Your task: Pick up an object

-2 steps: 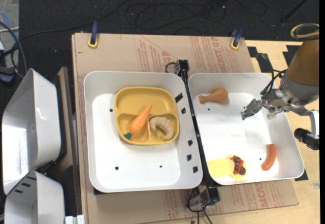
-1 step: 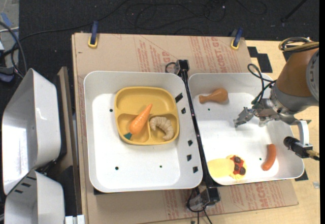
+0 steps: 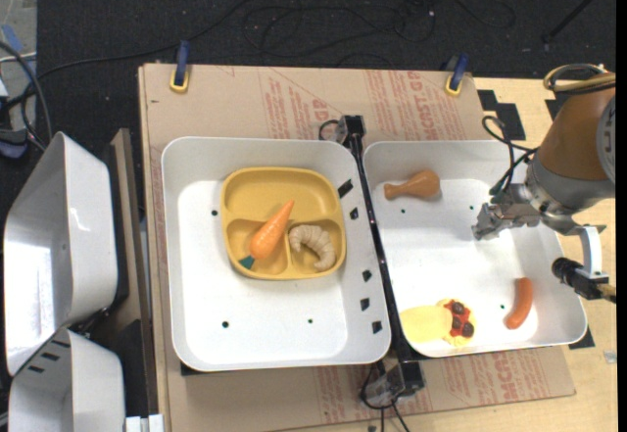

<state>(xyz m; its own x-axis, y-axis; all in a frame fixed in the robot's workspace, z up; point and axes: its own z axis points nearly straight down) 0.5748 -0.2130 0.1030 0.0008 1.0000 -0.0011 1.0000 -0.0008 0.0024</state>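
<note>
Look at the right-hand shallow white bin [image 3: 460, 347]: you've got three candidates in there. A brown toy chicken drumstick [image 3: 412, 187] lies near the back wall, thick end pointing right. A slim orange-red toy sausage [image 3: 519, 304] sits tilted near the right wall toward the front. At the front edge there's a flat pale-yellow toy slice with dark red blobs on top [image 3: 440, 320], pressed close against the front rim.

Your two-finger gripper [image 3: 487, 224] is low over the right bin's middle-right, between the drumstick and the sausage, touching neither. Nothing sits between the fingers, and I cannot tell whether they're apart or together from this angle.

Room to move: the bin's centre floor is bare white, and the drumstick has open floor on its front side. The sausage and the yellow slice are both tight to walls.

Over in the left-hand shallow white bin [image 3: 196, 322], a yellow divided plastic plate [image 3: 245, 190] carries an orange toy carrot [image 3: 271, 229] and a pale curled toy shrimp [image 3: 314, 244].
</note>
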